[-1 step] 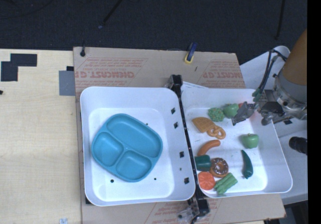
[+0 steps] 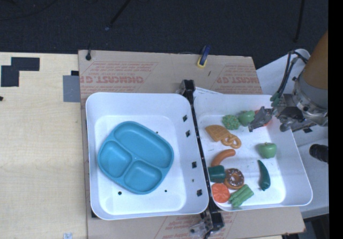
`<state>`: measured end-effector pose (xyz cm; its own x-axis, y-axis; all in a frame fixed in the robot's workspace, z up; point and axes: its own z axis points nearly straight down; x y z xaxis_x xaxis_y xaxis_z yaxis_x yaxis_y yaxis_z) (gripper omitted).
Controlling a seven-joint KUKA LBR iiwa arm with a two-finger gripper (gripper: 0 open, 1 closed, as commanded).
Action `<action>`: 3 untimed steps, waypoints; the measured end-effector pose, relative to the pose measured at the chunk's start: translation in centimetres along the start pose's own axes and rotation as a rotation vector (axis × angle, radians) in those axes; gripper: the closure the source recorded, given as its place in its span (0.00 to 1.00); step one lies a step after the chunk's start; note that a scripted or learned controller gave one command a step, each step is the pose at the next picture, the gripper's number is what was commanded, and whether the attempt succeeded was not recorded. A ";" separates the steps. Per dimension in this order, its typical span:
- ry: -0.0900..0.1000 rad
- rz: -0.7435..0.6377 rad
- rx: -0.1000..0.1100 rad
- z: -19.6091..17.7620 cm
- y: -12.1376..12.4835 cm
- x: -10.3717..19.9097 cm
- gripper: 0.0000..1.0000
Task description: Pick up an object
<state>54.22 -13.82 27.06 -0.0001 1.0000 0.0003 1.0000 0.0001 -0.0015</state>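
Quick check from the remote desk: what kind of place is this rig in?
Probably a robotics lab test bench, not a kitchen. Two white bins sit clamped on cardboard, one holding a blue divided plate, the other toy food such as a donut, with cables on dark carpet behind.

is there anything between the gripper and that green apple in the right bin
Nothing visible does. The gripper sits over the upper right part of the right bin, and the green apple lies just below it in the picture, with bare white bin floor between. The broccoli lies off to the left, out of that path.
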 end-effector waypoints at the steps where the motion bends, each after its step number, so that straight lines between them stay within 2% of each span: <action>1: 0.002 0.000 0.006 6.4 -0.1 0.5 0.00; 3: 0.005 0.000 -0.002 17.7 -0.2 1.3 0.00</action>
<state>54.01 -12.55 9.41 0.0000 1.0000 0.0052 1.0000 0.0000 0.0007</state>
